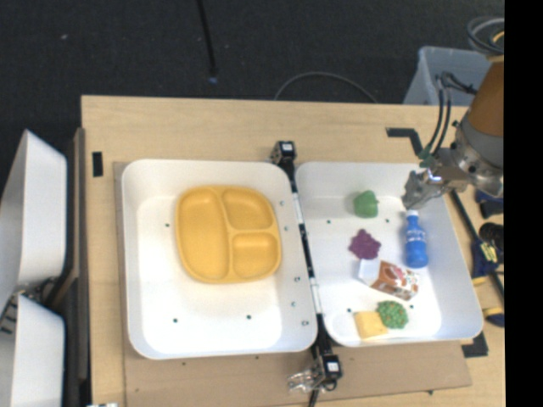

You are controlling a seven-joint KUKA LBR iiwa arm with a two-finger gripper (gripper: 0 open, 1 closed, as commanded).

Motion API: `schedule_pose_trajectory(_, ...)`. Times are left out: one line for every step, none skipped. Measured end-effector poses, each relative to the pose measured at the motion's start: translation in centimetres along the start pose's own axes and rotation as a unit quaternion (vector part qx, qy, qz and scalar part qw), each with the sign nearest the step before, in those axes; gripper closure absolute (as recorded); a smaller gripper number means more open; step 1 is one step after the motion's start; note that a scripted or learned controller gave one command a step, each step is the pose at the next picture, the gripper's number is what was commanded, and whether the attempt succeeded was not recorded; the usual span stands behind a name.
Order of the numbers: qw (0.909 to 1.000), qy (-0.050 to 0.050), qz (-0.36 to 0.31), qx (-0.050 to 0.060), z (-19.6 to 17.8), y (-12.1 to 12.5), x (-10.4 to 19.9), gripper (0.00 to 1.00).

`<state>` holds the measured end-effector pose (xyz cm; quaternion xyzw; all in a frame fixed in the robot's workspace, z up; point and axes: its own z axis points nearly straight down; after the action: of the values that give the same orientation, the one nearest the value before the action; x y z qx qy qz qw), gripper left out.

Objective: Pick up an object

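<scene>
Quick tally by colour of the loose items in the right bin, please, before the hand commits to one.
Green: 2, a green block and a green broccoli-like piece
Blue: 1, a blue bottle
Purple: 1, a purple grape bunch
Yellow: 1, a yellow wedge
Red and white: 1, a snack packet
Total: 6

left bin (153, 312): white | divided plate (227, 231): yellow, plain | right bin (327, 193): white | bottle (415, 241): blue, white cap at 12 o'clock | toy at 10 o'clock of bottle (366, 203): green | grape bunch (364, 245): purple | packet (397, 280): red-brown, white pattern | block (368, 324): yellow | broccoli (392, 314): green | bench (170, 125): tan | arm (490, 108): orange band
</scene>
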<state>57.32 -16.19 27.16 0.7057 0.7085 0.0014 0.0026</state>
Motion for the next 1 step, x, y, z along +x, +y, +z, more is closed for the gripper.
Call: schedule_pose_trajectory(1.0000,0.001,-0.001,0.002,-0.62,-0.23,5.63,1.00)
